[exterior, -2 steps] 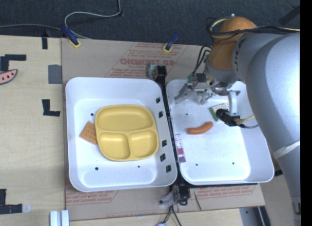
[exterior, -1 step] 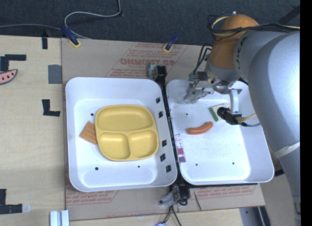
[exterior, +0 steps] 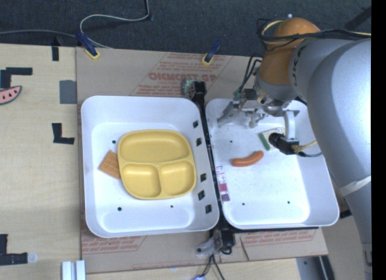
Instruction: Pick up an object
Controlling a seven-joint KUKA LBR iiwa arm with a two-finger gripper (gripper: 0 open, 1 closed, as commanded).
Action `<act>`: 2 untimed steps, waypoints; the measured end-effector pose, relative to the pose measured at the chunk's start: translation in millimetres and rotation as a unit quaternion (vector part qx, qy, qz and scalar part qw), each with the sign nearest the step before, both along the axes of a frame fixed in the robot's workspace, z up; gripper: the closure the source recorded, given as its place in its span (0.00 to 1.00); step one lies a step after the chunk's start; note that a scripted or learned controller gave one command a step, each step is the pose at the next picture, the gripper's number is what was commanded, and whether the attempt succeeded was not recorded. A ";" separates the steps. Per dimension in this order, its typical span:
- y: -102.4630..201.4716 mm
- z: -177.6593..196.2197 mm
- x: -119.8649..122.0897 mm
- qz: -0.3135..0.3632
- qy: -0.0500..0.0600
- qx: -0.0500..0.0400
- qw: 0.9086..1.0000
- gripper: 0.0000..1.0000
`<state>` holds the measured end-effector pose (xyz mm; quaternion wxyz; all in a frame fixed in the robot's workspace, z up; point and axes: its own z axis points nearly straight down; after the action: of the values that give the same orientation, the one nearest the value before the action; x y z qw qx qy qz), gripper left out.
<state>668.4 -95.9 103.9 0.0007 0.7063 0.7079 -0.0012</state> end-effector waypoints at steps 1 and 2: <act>0.8 -18.2 -48.2 -0.001 -0.001 0.001 1.000 0.00; 0.2 -8.5 -47.8 -0.001 -0.002 0.001 1.000 1.00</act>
<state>620.6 -95.7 95.4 0.0014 0.7070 0.7072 0.0003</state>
